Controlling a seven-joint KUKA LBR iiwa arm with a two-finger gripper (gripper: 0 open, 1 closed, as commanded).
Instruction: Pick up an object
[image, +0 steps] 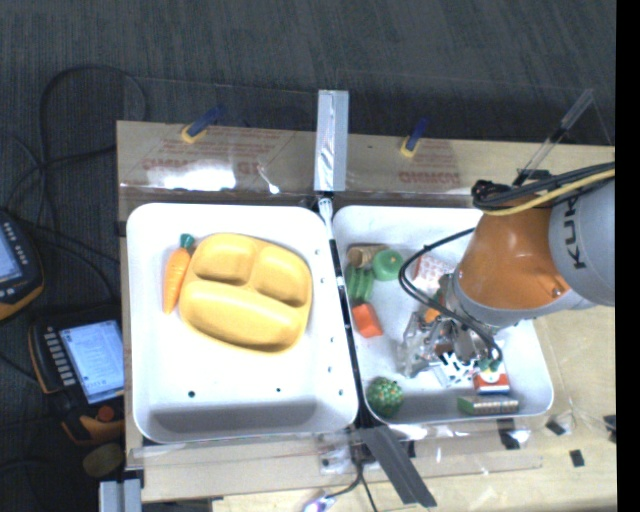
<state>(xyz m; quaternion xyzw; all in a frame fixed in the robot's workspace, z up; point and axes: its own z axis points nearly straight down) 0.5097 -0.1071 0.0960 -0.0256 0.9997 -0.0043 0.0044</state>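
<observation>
Camera view: yellow tray (246, 290) in left bin (150, 395)

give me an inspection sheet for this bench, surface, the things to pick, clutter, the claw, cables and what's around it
Surface: wooden bench bearing a left white bin and a right white bin side by side.
Job's things: in the left bin, a yellow divided tray with a toy carrot at its left edge. In the right bin, a green round piece, an orange block, a green ball and a small flat box.
Clutter: clips on the bench's far edge.
Claw: the claw is low in the right bin; finger state cannot be told.
Cables: black cable looping by the wrist; another on the floor.
Surroundings: dark carpet; handheld devices at left.
</observation>
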